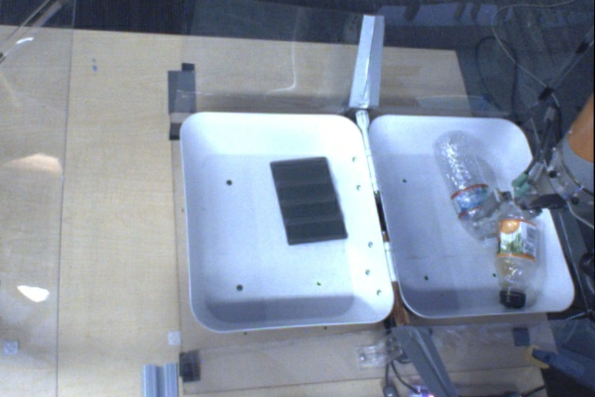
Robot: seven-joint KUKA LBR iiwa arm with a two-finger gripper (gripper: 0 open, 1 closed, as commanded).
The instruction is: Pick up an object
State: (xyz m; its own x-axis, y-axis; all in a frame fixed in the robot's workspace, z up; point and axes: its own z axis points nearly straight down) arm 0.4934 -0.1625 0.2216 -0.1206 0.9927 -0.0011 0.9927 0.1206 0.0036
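A flat black ridged pad (308, 200) lies in the middle of the left bin (206, 237). In the right bin (415, 246) lie two clear plastic bottles. The larger bottle (461, 172), with a blue and red label, points toward the bin's back. The smaller bottle (516, 258), with an orange and green label and a black cap, rests by the right wall. My gripper (523, 190) reaches in from the right, low over the right bin's right side, just between the two bottles and close to the larger bottle's lower end.
A metal divider post (366, 62) stands behind the seam between the bins. Clear plastic panels cover the wooden bench at the left and back. Cables and frame parts crowd the right edge and the front right corner.
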